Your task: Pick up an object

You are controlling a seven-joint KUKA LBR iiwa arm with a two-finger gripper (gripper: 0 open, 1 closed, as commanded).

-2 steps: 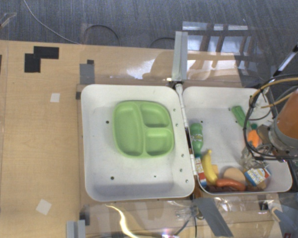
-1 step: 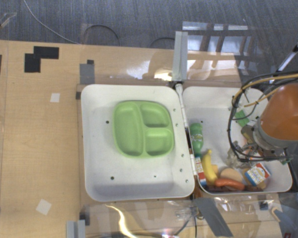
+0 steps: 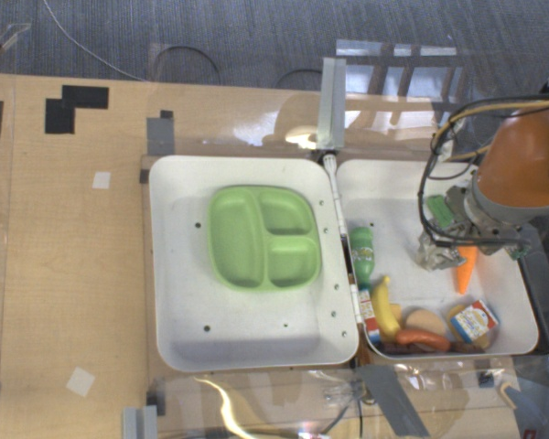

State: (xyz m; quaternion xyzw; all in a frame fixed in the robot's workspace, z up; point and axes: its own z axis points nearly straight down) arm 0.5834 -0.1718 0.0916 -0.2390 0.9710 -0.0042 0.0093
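Fingers — grip state unreadable — hang in the right bin beside a carrot; wooden surface left, grey carpet beyond.

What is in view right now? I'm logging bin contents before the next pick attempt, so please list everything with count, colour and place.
left bin: one, white, left of the divider
divided plate: one, light green, centre of the left bin
right bin: one, white, right of the divider
bottle: one, green with a label, along the right bin's left wall
banana: one, yellow, near the right bin's front left
sausage: one, red-brown, at the right bin's front wall
bread roll: one, tan, just behind the sausage
small carton: one, blue, white and orange, front right
carrot: one, orange, beside the pincer
arm: one, grey and orange, over the right bin
pincer: one, grey, low in the right bin
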